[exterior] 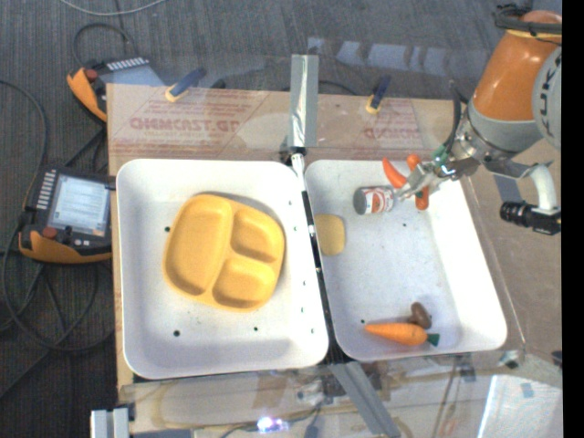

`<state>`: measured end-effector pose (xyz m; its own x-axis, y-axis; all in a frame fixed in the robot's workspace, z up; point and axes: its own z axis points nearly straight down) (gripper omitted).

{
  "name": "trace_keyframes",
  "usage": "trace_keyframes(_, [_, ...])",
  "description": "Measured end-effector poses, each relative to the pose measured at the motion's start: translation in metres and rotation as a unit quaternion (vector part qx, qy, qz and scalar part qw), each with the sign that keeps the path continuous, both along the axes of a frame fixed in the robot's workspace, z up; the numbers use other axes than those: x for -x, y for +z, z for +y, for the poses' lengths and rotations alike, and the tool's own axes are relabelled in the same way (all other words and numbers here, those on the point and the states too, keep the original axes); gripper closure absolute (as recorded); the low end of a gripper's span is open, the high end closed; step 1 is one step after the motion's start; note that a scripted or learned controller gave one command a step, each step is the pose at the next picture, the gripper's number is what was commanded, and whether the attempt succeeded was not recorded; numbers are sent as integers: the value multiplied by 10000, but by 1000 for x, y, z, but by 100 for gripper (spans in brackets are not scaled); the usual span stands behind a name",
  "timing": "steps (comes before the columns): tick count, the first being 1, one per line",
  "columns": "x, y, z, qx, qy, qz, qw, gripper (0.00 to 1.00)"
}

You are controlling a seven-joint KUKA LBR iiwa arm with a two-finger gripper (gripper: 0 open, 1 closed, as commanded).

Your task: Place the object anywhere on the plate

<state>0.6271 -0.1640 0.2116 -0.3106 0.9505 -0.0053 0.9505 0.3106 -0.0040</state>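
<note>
two shallow white bins sit side by side: the left bin (146, 336) bears a yellow divided plate (224, 250), and the right bin (474, 281) holds a small can (374, 200) lying on its side near the far rim, long axis roughly left to right. the gripper (415, 182) with orange fingertips hangs just right of the can, and i cannot tell whether its fingers are apart, together or touching it. smaller still: a tan disc (330, 234) at the bin's left wall, a toy carrot (400, 333) near the front pointing left, and a brown lump (421, 314) too small to identify.
</note>
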Motion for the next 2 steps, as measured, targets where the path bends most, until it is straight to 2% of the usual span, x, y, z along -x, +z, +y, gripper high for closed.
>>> trace_keyframes(1, [-10,-29,85,-39,1707,-1,9853,100])
trace_keyframes(2, [28,-29,149,-39,1958,4,9806,100])
